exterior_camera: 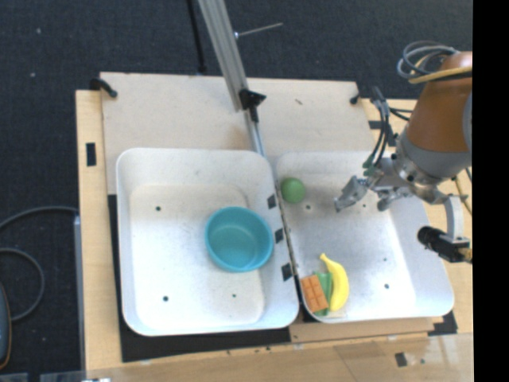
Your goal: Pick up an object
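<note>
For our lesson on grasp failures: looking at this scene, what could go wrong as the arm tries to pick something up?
1. The green ball sits close to the right bin's wall; being round, it may roll away from the gripper.
2. The banana and orange block lie touching in the bin's corner, so a grasp could catch both or hit the wall.

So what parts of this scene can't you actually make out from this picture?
- Gripper: too small and blurred in the camera view to tell how its fingers stand.
- Orange block: the banana lies against it, and its surface detail is too small to read.
- Arm: cut off by the view's right side.
- Blue bowl: contents hard to judge; looks bare.
</note>
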Controlling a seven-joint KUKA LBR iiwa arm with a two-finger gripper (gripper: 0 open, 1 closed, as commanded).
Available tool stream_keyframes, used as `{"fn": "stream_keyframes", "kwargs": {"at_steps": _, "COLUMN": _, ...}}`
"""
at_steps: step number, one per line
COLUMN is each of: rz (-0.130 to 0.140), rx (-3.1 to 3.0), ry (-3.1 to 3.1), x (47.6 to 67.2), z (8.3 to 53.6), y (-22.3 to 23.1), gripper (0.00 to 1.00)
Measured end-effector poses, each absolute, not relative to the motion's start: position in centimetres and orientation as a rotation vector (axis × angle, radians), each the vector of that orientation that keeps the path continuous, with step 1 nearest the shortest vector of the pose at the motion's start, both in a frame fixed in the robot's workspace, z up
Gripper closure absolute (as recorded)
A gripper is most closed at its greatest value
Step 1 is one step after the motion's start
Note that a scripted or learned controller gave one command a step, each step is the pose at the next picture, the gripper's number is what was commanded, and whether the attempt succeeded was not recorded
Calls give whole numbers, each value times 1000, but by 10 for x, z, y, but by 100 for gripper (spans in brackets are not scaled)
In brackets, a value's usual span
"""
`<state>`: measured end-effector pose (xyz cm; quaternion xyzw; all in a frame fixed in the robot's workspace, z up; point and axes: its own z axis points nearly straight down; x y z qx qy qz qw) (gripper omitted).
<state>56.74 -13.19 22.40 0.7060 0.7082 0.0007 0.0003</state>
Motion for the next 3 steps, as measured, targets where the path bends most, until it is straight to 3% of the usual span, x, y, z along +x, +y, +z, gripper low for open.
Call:
{"fn": "stream_keyframes", "kwargs": {"at_steps": 1, "rz": 3, "rx": 2218, "ry": 2223, "x": 567, "z": 224, "y": -132, "gripper": 0}}
{"fn": "stream_keyframes", "kwargs": {"at_steps": 3, "rz": -8, "rx": 2224, "ry": 2222, "x": 563, "z": 108, "y": -126, "gripper": 0}}
